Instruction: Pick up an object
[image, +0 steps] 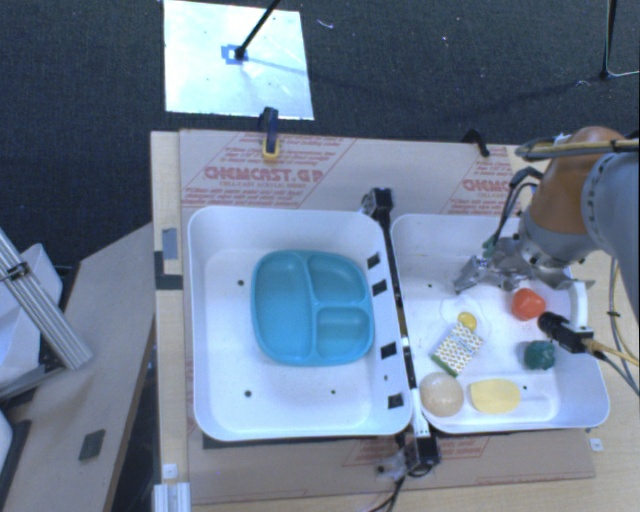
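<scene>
My gripper (472, 276) hangs over the back part of the right bin (590, 400), reaching in from the right and pointing left and down. Nothing shows held in it. Just right of it and nearer the front lies an orange-red ball (528, 303). A small yellow piece (467, 322) sits below the gripper, with a green-and-white checkered box (457, 348) next to it. A dark teal lump (538, 354) rests near the right wall. A beige round object (441, 394) and a flat yellow object (495, 396) lie along the front.
The left bin (215, 300) holds a blue divided plate (310, 306). A black-clipped divider (390, 300) separates the bins. The grey arm (590, 200) and a black cable end (562, 332) hang over the right bin's right side.
</scene>
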